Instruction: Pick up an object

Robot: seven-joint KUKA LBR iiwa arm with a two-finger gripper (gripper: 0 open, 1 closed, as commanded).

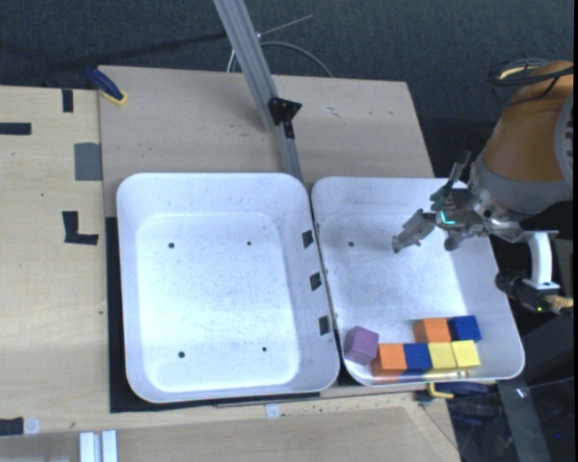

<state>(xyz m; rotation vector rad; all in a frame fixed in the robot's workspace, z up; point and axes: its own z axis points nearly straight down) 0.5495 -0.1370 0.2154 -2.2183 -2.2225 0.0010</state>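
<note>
While the bench point(250, 123) carries everything, its pale top is mostly taken up by two white bins set side by side, touching along their inner rims. One leaning metal pole point(255, 56) crosses the bench's far edge above them. Left bin point(135, 210) sits toward the bench's middle; right bin point(501, 354) reaches its right edge, where the arm point(530, 152) comes in, so the reach to that bin is short.

All the blocks lie in the right bin, crowded along its near wall, likely because the rim stops them there. Orange point(430, 330) and blue point(465, 328) blocks form a back row; an orange block point(392, 356), a blue one point(417, 356) and two yellow ones point(442, 355) point(466, 353) form a front row, all touching. A purple block point(362, 343) sits at the near left corner of that bin, tilted, just beside the row.

Gripper point(409, 234) hangs over the far half of the right bin, well apart from the blocks, pointing left. Whether it is spread or closed I cannot tell; nothing shows in its grasp. Judging by this, the pick is not yet made, and the purple block, standing freest, looks the easiest target.
</note>
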